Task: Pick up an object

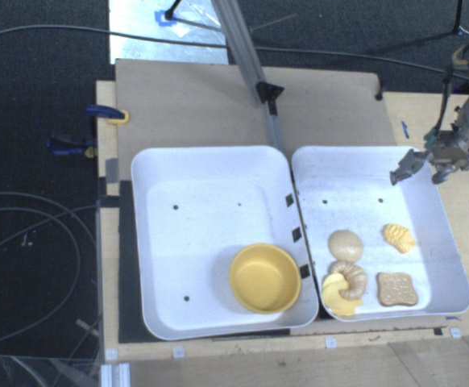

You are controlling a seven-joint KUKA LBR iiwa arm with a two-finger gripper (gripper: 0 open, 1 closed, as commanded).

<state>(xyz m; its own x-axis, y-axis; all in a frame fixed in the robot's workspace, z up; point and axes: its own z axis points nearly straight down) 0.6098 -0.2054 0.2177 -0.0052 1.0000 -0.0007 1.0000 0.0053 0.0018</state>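
The pincer (422,168) is hanging over the right bin's (363,176) far right edge, its two fingers spread and pinching nothing, apparently because no object has been chosen yet. The likely targets are lying clustered toward that bin's near edge: a round bun (345,243), a croissant (350,279) resting on a yellow banana (335,297) at the near left corner, a slice of toast (396,289) beside them, and a small yellow pastry (399,237) nearer the right edge. A yellow bowl (265,277) is sitting at the near right corner of the left bin (194,192). Both bins are sitting side by side on the counter (186,103).
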